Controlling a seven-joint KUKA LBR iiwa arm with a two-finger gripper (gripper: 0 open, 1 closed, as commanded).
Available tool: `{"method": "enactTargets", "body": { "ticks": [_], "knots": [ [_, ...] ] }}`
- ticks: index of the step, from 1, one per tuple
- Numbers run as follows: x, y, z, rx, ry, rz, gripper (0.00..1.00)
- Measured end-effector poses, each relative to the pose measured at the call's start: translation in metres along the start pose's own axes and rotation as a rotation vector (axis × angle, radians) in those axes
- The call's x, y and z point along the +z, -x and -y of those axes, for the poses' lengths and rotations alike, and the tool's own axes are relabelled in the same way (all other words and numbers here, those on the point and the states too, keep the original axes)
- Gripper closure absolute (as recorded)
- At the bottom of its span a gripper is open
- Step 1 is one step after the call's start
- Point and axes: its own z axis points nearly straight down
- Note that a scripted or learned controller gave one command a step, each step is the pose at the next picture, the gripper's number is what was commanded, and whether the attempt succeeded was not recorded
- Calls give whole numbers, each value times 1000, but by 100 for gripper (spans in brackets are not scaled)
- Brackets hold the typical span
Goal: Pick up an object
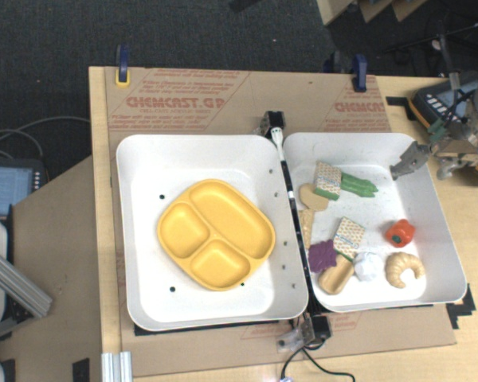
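Note:
The right bin point(430, 293) holds several toy foods. A green vegetable point(358, 186) lies beside a patterned box point(328, 180), with a tan piece point(311, 198) to their left. Lower down are a second patterned box point(350, 234), purple grapes point(322, 255), a tan roll point(336, 277), a white lump point(368, 267), a red tomato point(400, 232) and a croissant point(404, 268). My gripper point(407, 162) hangs over the bin's upper right corner, apart from every object, and nothing is seen in it.
The left bin point(135, 165) carries a yellow divided plate point(215, 233). The arm's body point(462, 134) sits at the right edge. Cardboard point(183, 94) lies under both bins, held by clamps point(123, 73) at the back.

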Motion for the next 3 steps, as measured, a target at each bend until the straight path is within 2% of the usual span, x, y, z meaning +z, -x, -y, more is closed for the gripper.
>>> {"method": "enactTargets", "body": {
  "ticks": [1,2,3],
  "knots": [
    [167,36,34,-1,-12,-13,0],
    [149,38,30,-1,2,-1,100],
    [44,40,10,-2,14,6,100]
  ]
}}
